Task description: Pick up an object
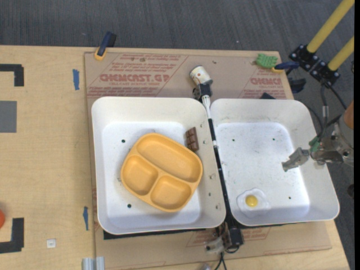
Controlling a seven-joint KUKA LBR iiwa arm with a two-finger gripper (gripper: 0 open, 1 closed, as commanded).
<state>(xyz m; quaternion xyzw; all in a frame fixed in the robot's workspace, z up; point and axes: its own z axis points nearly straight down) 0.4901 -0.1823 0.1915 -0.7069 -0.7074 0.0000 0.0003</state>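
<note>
A toy fried egg (251,201) lies near the front edge of the right bin (264,117). A yellow divided plate (161,171) fills the middle of the left bin (112,122), and a small brown chocolate piece (192,139) rests by that bin's right wall, just beyond the plate. My gripper (296,160) hangs over the right side of the right bin, up and to the right of the egg and apart from it. I see nothing held in it.
A ridge where the bin walls meet (214,151) separates the two bins. A white-capped fitting with a cable (199,77) sits behind the bins. A green clip (264,60) and yellow-and-black stand legs (323,35) are at the back right.
</note>
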